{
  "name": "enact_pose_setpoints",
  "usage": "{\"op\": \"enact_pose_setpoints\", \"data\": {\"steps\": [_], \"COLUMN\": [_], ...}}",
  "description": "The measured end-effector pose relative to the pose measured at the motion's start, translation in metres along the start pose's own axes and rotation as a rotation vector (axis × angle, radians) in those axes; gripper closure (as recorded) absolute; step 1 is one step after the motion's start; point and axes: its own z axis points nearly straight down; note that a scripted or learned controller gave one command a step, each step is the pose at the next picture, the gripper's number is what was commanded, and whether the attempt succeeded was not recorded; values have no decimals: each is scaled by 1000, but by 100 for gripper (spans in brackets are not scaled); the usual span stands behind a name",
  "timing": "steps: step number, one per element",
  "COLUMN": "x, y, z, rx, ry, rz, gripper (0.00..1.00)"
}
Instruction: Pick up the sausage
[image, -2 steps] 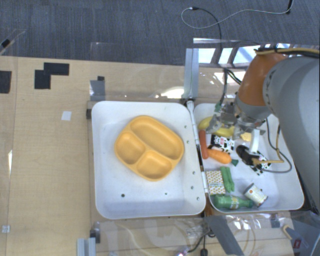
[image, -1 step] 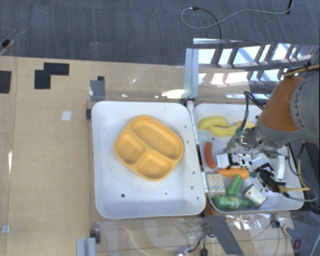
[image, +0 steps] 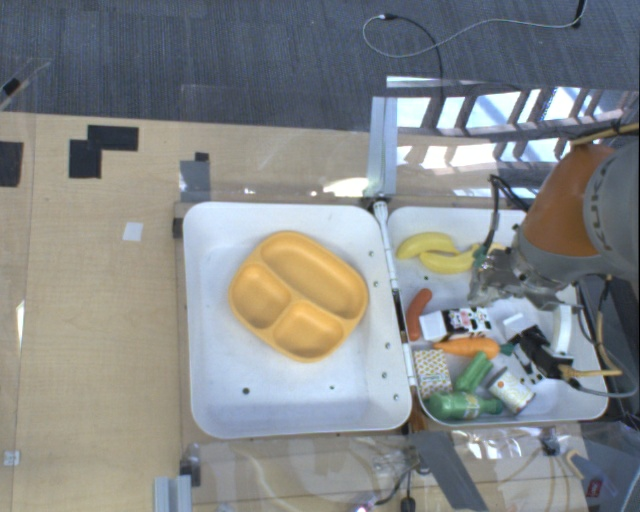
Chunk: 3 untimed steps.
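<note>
Down at the near edge of the right bin (image: 590, 405), a green bottle (image: 458, 405) is seen lying on its side, with a second green one (image: 473, 372) tilted just above it and a patterned packet (image: 431, 370) off to their left. A carrot (image: 468, 348) is laid across the clutter a bit farther back. The sausage (image: 415, 313) is found next, reddish, lying free against the bin's left wall, nothing gripping it. The gripper (image: 487, 285) is hung over the bin's middle, right of the sausage; whether it's clenched or released just can't be made out from here. Farthest back, a banana (image: 435, 251) is parked. In the left bin (image: 215, 400), a yellow divided plate (image: 298, 294) is set.
</note>
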Motion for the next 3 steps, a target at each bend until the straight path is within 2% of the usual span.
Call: {"op": "enact_pose_setpoints", "data": {"steps": [1, 2, 3], "x": [88, 42, 108], "y": [-10, 38, 61], "z": [-83, -94, -81], "rx": [16, 14, 16], "ry": [-2, -2, 0], "rz": [156, -127, -135], "gripper": [100, 100, 100]}}
